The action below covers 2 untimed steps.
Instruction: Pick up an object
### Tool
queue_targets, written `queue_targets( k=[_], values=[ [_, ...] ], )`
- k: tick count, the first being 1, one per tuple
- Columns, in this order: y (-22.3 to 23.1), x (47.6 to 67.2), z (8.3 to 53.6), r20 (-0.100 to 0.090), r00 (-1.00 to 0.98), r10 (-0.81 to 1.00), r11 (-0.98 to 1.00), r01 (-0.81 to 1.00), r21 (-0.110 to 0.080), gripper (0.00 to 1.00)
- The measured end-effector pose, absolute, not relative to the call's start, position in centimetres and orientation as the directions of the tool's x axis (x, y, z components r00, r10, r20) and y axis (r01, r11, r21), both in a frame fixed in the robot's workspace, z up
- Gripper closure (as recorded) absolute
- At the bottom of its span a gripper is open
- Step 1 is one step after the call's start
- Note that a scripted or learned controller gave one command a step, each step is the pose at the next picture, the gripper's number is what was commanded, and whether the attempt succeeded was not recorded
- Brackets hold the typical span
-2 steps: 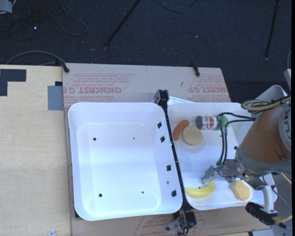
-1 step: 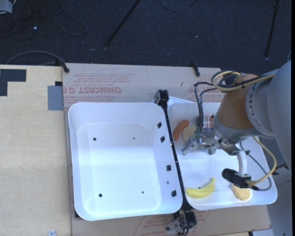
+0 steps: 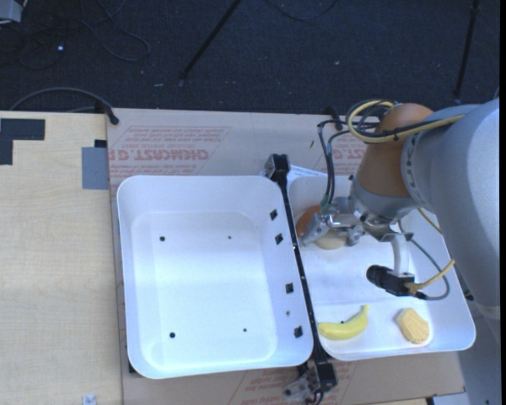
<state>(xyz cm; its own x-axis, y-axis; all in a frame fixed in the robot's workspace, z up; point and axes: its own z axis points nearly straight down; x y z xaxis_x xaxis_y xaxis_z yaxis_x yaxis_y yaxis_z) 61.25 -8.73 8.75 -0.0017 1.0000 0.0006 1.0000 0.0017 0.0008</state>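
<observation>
The grey arm with its orange band (image 3: 396, 154) reaches down into the right white plastic bin (image 3: 455, 332), its hand (image 3: 337, 226) low over a round orange-brown object (image 3: 310, 224) near the bin's far left corner; I cannot tell the hand's opening. The left white bin (image 3: 202, 268) sits alongside on the cardboard-covered tabletop (image 3: 185, 146). A yellow banana (image 3: 346, 325) and yellow corn-like piece (image 3: 413, 326) lie nearer the front

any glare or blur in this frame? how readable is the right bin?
Camera view: even, bright light washes out the left bin floor, no hard glare. The banana and corn piece in the right bin read sharp; the end effector area is cluttered and soft, half hiding an orange-brown object. Background is dark, underexposed.
</observation>
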Motion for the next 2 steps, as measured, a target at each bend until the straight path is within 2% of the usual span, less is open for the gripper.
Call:
queue_targets(
  k=[1,2],
  values=[
    [-8.78,63.71,8.76,0.000,-0.002,1.000,0.002,1.000,0.000,0.00],
    [-8.74,63.58,9.72,-0.001,-0.008,1.000,0.008,1.000,-0.005,1.00]
  ],
)
